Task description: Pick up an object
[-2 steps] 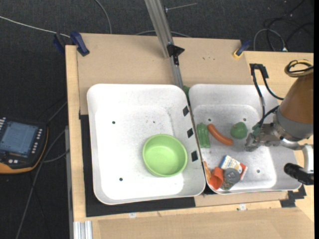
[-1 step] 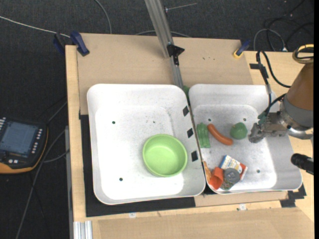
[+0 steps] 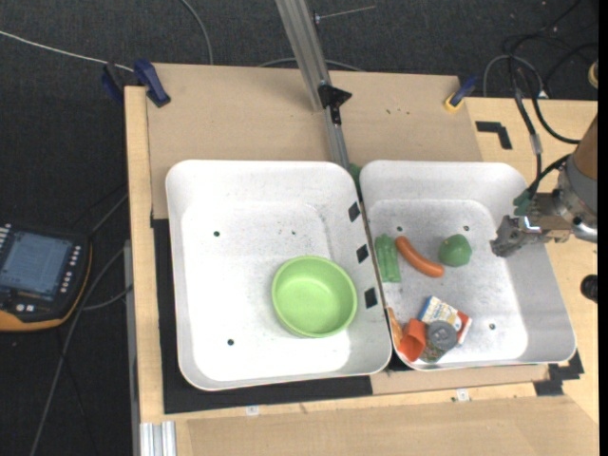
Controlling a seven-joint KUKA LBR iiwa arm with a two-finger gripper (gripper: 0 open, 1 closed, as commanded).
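Right bin (image 3: pixel 532 331) crowded along its left and front; its back stands open; a green bowl (image 3: pixel 314 295) blocks the left bin (image 3: pixel 204 255).

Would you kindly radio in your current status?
Gripper over right bin's right side, nothing between jaws. Green ball nearest, beside carrot. Path clear.

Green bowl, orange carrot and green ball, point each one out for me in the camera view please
green bowl (image 3: pixel 314 296): camera view, on the inside bottom of the bowl.
orange carrot (image 3: pixel 419 256): camera view, on the middle of its length.
green ball (image 3: pixel 455 250): camera view, on the centre of its top surface.
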